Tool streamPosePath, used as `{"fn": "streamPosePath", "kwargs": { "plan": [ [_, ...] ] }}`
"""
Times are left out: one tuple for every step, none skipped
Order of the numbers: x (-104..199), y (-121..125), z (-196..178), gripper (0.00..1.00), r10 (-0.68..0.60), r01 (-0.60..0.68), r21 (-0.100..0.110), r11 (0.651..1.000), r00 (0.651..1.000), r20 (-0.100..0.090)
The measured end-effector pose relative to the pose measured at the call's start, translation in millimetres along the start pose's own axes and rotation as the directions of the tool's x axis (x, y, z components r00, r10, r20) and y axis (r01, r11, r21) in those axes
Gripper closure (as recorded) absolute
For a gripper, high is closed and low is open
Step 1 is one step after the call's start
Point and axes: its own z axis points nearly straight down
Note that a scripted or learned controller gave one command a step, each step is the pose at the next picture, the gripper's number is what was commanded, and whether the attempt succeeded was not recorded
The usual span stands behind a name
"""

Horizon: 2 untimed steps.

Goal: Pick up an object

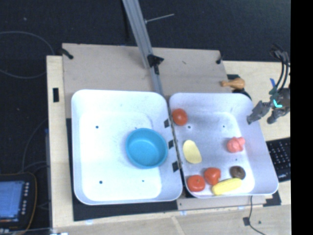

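My gripper [264, 114] hangs at the right edge of the view, over the right rim of the right bin [215, 106]. Its fingers [256, 113] stand apart with nothing between them. Several small items lie in that bin: an orange-red ball [179, 116] at the upper left, a pale yellow piece [191, 152], a pink piece [235, 144], a brown lump [237, 172], two red pieces [212, 174] [196, 182] and a yellow banana shape [226, 185] along the front. The pink piece lies closest to the gripper, below and left of it.
A blue bowl [145, 148] sits in the left bin [98, 111]. A tan object [233, 83] lies on the bench behind the right bin. A grey pole [139, 28] slants down to the bins' shared edge. A keyboard [279, 155] sits at right.
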Motion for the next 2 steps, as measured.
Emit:
{"fn": "streamPosePath", "kwargs": {
  "plan": [
    [-0.2, 0.9, -3.5, 0.0, 0.0, 0.0, -0.006, 1.0, 1.0, 0.002],
    [0.8, -1.0, 61.7, 0.0, 0.004, -0.004, 0.002, 1.0, 1.0, 0.002]
  ]
}}
